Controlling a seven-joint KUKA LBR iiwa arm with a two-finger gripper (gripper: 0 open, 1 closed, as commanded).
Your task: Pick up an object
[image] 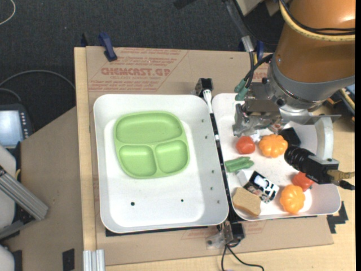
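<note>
Tomato [245,145], red and round, lies in the right bin [327,205] at about 10 o'clock from that bin's middle, just under the tool [252,126]. The tool hangs low over the bin's upper left part; whether it is wide or narrow I cannot tell. At 3 o'clock from the tomato, just beside it, sits an orange pumpkin [272,145]. A green pepper [237,164] lies at 6 o'clock from the tomato. A tan block [247,201] rests at the bin's 7 o'clock corner, near a second orange pumpkin [292,199]. The left bin [113,202] holds a green divided plate [151,144].
</note>
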